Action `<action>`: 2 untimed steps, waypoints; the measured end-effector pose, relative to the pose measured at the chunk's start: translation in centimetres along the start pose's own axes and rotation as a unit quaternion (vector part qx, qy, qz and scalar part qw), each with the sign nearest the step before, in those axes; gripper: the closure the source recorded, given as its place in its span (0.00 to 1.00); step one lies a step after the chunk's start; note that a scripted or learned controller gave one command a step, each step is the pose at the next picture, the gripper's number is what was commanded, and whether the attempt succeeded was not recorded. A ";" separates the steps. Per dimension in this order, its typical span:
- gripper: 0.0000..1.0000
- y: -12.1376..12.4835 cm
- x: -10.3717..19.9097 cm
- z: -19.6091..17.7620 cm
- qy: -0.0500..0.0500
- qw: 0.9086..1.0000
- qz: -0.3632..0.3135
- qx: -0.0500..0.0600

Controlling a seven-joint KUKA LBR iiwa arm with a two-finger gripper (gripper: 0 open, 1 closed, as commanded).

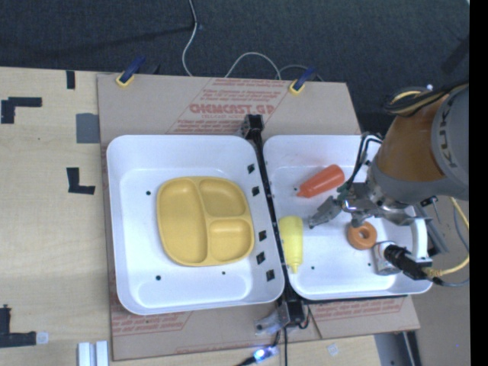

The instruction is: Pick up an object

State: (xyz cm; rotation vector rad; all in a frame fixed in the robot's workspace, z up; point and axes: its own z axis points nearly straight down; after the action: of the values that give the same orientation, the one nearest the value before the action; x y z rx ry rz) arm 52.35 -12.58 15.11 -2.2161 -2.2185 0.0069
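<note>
While nothing sits between the fingers, no pick can be recorded. Largest first: left bin carrying a yellow divided plate, well apart from the work. Right bin holding an orange carrot, a yellow squeeze bottle against the divider, and a small orange ring. Gripper low over the right bin, fingers spread apart and gripping nothing, between carrot and ring, touching neither as far as visible. Risks judged: closing on bare floor between targets; nudging the carrot aside; ring too flat to catch.
</note>
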 end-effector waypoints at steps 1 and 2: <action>0.00 1.0 -0.5 5.2 -0.008 1.000 0.004 -0.009; 1.00 0.9 0.1 4.4 -0.003 1.000 0.002 -0.004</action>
State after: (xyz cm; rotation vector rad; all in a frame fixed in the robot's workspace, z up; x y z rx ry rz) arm 53.19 -12.51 10.69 -2.2274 -2.2220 0.0039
